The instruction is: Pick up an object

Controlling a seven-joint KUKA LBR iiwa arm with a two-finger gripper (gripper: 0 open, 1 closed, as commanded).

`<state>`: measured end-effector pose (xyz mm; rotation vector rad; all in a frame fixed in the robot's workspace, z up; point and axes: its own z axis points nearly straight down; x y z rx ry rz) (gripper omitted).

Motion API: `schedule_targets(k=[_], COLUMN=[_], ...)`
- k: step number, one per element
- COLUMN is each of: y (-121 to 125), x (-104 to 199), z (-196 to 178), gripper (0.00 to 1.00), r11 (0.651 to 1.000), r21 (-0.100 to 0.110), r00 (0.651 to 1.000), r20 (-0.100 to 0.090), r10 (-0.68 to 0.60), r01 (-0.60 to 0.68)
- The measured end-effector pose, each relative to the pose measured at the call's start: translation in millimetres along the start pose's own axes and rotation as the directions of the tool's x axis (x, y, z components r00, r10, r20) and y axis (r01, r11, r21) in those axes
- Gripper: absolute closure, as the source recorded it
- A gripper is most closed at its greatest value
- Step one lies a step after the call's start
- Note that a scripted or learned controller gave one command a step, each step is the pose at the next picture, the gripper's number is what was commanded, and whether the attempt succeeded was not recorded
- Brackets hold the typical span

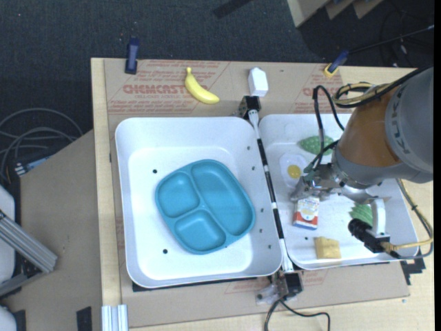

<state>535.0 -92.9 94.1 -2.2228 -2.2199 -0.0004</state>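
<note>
Two white bins sit side by side on a board printed "CHEMCAST". One blue divided plate [203,205] fills the left bin [134,143]. Right of that plate, the gripper [308,190] hangs over one small red-and-white carton [306,213]; whether it pinches, I cannot tell. One banana [200,88] lies above the plate.

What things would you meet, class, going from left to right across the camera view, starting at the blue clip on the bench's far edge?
Blue clip → banana → blue divided plate → small carton → tan block.
</note>
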Motion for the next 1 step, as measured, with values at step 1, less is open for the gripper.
schedule_targets(k=[1], y=[-16.6], x=[56.9], z=[-123.9], gripper=[1.00], r11=[1.000], r21=[-0.002], r00=[1.000], r20=[0.000], r10=[-0.003], r01=[0.003])
